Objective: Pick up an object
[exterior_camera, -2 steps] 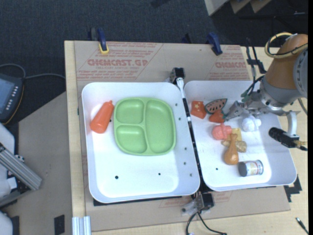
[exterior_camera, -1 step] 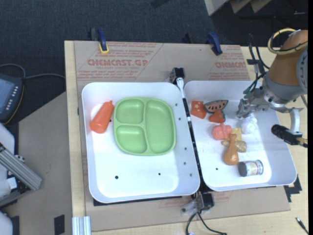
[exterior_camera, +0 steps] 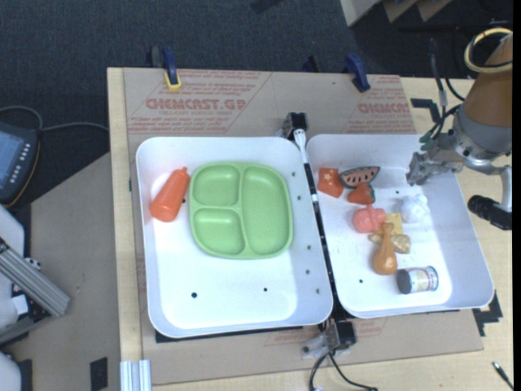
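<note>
My gripper (exterior_camera: 421, 172) hangs at the frame's right over the right bin (exterior_camera: 456, 292); whether the jaws are wide, I cannot tell. The white crumpled piece (exterior_camera: 416, 209) lies just below: I should descend straight, centred.

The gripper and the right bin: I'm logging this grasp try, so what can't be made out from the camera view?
- Gripper: small and dark over the right bin; whether it is open or shut cannot be told.
- White lump: pale on the white bin floor, its shape is lost.
- Small can: label too small to read.
- Arm: cut off by the right edge.
</note>
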Robot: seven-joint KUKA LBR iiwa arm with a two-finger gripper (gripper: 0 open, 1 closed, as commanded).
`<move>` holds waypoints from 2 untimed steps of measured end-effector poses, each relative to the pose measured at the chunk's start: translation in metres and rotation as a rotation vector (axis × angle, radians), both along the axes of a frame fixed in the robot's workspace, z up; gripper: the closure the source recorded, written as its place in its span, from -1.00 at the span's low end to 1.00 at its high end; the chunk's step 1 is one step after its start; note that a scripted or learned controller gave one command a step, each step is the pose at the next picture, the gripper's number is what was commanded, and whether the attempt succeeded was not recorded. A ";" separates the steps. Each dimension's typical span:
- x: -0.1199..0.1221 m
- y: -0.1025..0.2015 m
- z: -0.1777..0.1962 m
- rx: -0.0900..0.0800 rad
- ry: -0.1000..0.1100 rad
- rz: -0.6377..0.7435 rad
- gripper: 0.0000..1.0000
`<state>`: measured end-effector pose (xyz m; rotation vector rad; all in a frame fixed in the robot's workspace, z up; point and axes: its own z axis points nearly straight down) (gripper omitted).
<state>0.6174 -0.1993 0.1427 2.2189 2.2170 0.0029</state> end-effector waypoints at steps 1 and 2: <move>-0.004 0.002 0.045 0.000 -0.001 0.001 1.00; -0.003 0.002 0.085 0.000 -0.001 0.002 1.00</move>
